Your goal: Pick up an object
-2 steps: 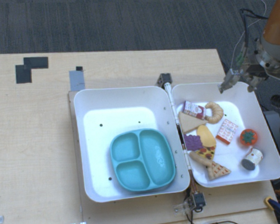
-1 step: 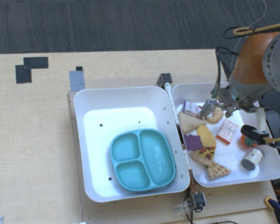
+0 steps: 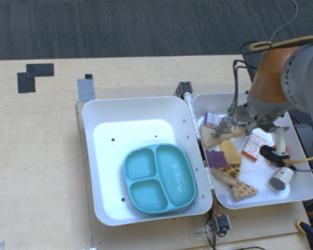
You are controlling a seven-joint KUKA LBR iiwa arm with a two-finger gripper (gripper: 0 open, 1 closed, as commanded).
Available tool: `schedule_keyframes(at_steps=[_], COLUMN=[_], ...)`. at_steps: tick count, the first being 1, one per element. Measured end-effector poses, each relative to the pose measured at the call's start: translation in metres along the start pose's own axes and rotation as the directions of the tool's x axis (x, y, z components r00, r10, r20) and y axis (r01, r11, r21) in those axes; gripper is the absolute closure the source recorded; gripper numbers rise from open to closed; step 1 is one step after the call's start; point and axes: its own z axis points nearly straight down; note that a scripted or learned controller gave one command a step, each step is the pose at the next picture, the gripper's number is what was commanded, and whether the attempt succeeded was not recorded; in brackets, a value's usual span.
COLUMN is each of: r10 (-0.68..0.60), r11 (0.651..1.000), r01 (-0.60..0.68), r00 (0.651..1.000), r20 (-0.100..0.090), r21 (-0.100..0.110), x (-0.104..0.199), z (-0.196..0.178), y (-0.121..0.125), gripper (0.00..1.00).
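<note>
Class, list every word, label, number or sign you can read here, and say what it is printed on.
No text is legible.
Red and white packet in the right bin: print too blurred to read.
Purple and white packet at the back of that bin: print too blurred to read.

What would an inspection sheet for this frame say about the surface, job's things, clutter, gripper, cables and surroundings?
Surface: pale wooden bench bearing a left bin and a right bin, both white.
Job's things: in the right bin, a purple piece, yellow piece, waffle-patterned wedge, red-and-white box and printed packet.
Clutter: teal divided plate lying in the left bin.
Gripper: gripper low over the right bin's far left part, beside the printed packet; grip cannot be told.
Cables: thin wire over the carpet, top right; wires at the bench's near edge.
Surroundings: dark carpet; black tape patches on the bench.
</note>
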Motion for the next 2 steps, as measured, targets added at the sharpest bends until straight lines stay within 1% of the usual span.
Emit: schedule_keyframes(at_steps=[1,2], r10=[-0.001,-0.002], r11=[1.0,1.0], r01=[0.001,0.002], r00=[1.0,1.0], r20=[0.002,0.002], r21=[-0.01,-0.009], x=[0.0003,0.0003], z=[-0.0122,-0.0121], y=[0.0027,0.0025], gripper=[1.0,0.0])
